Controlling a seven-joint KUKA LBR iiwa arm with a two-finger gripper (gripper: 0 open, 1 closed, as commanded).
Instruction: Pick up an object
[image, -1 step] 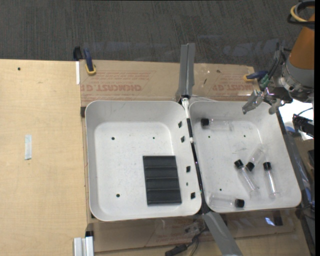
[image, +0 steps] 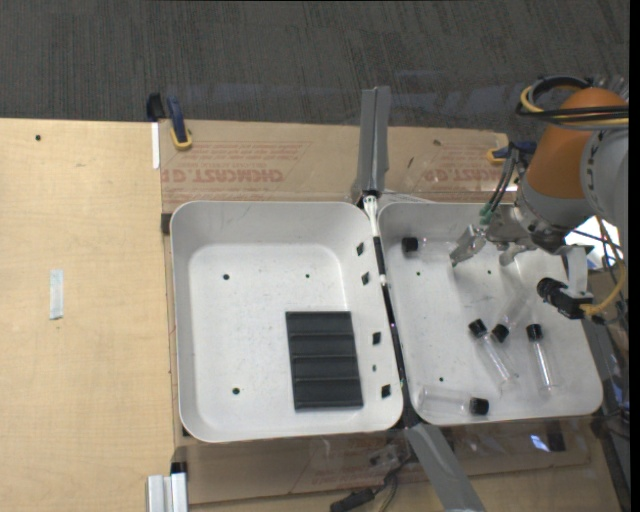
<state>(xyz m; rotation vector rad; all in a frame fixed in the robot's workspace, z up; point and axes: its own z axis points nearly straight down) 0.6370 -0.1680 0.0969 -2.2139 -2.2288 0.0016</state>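
two shallow white bins sit side by side on a brown bench (image: 80, 400). the left bin (image: 200, 240) holds a black ribbed block (image: 324, 360), lying flat toward its lower right part. the right bin (image: 580, 395) holds several small clear tubes with black caps: one tube (image: 491, 348) near the middle, slanting down to the right, a second tube (image: 539, 356) just to its right, lying almost up and down the view, a third tube (image: 458, 403) close to the lower wall, and a lone black cap (image: 409, 244) near the upper left corner. the arm (image: 565, 160) reaches in from the right, and its gripper (image: 487, 249) hangs over the upper part of the right bin, well apart from the tubes. its two fingers appear spread apart with nothing between them, though they are small and hard to read against the white floor
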